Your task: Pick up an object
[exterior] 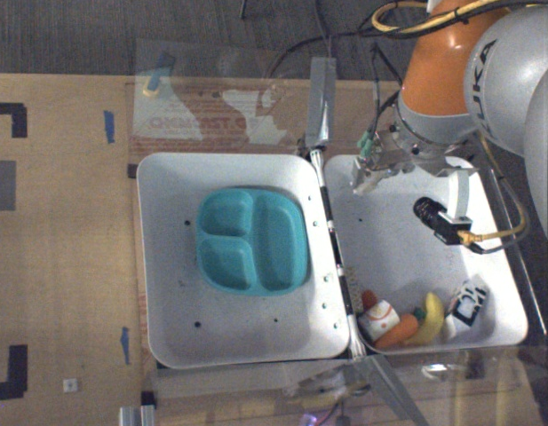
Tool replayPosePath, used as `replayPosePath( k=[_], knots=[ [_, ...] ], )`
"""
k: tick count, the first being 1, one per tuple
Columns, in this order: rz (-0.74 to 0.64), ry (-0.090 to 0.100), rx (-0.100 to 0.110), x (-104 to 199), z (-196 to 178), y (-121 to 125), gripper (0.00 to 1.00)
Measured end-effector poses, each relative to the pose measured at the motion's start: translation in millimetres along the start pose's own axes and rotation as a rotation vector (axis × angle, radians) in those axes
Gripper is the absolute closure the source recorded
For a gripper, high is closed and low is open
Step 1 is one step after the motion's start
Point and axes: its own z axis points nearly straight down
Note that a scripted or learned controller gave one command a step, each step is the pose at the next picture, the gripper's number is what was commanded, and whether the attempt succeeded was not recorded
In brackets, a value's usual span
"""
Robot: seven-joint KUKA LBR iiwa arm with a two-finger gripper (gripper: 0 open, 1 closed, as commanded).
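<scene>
Several small objects lie bunched in the near corner of the right bin (389,238): a white and red round toy (377,314), an orange carrot (398,331), a yellow banana (429,319) and a white and black item (467,303). My gripper (369,172) hangs over the far left part of the right bin, well away from that pile. Nothing shows held in it.
A teal divided plate (252,240) lies in the middle of the left bin (167,291). A black cylindrical part (437,219) on a yellow cable hangs over the right bin beside the arm. The metal divider (331,238) separates the bins.
</scene>
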Motion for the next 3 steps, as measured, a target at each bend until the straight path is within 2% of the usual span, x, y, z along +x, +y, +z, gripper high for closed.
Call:
replayPosePath(
  k=[1, 2, 3],
  knots=[
    [-0.142, -0.001, -0.002, -21, -147, 53, 1.00],
    [0.046, 0.000, 0.002, 66, -75, 70, 1.00],
    [0.349, 0.000, 0.004, 121, -28, 81, 1.00]
  ],
)
